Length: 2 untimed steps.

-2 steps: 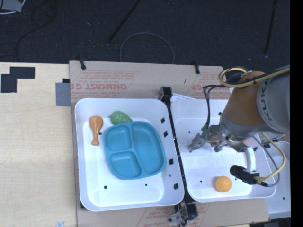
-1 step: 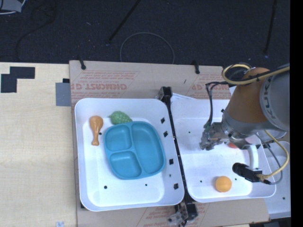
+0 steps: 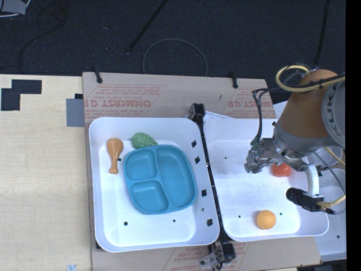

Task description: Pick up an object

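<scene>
Gripper [image 3: 255, 164] sat low in right bin [image 3: 237, 219], just beside red object [image 3: 281, 170]; couldn't tell jaw state. Nothing visibly lifted: orange ball [image 3: 265, 219] lay near front wall. Pick looked not yet done, grasp and lift remained

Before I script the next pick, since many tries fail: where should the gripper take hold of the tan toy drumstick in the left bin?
Probably the thin shaft of the tan toy drumstick, from above, fingers closing across it from left and right. It lies flat and lengthwise, bulb at the far end, apart from the blue divided plastic plate.
</scene>
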Motion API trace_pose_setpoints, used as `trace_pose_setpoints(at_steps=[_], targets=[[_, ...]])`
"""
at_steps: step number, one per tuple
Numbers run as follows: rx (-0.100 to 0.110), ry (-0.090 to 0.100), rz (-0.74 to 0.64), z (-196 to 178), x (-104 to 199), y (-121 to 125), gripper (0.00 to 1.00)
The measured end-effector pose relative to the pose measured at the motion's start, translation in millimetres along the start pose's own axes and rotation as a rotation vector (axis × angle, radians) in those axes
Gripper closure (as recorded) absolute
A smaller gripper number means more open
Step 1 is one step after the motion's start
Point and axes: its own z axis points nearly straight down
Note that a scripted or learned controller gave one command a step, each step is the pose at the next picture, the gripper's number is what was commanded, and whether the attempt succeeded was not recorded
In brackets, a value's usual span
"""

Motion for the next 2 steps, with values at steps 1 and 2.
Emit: trace_pose_setpoints(at_steps=[1,2], targets=[[-0.001,0.0,-0.006,-42,-1,-2,1.0],[-0.001,0.0,-0.005,-86,3,-4,1.0]])
